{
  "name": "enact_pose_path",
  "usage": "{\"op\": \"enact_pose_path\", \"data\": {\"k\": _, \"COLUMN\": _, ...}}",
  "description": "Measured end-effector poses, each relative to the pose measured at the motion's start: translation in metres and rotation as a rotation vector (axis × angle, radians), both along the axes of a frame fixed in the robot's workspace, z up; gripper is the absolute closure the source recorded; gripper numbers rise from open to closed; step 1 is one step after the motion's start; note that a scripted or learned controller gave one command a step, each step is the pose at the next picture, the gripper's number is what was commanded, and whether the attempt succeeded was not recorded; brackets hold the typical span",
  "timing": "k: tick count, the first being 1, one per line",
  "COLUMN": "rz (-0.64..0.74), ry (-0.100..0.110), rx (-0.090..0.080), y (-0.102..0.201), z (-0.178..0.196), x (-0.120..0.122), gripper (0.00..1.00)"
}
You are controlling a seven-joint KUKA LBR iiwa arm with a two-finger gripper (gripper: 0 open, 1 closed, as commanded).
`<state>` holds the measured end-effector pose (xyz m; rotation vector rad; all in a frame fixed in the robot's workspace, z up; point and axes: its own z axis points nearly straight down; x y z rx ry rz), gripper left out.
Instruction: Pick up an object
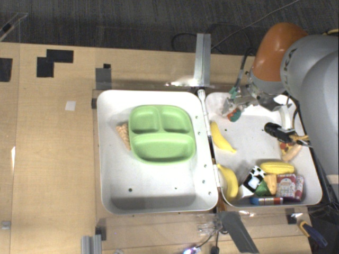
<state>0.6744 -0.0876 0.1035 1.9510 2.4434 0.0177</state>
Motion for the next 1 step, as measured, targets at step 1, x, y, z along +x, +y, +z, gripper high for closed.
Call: {"op": "enact_pose_path", "data": {"k": 1, "rz": -0.206, "ry": 0.012, "rx": 0.004, "y": 0.0645, "z": 0.0837, "x": -0.0042, "gripper": 1.0}}
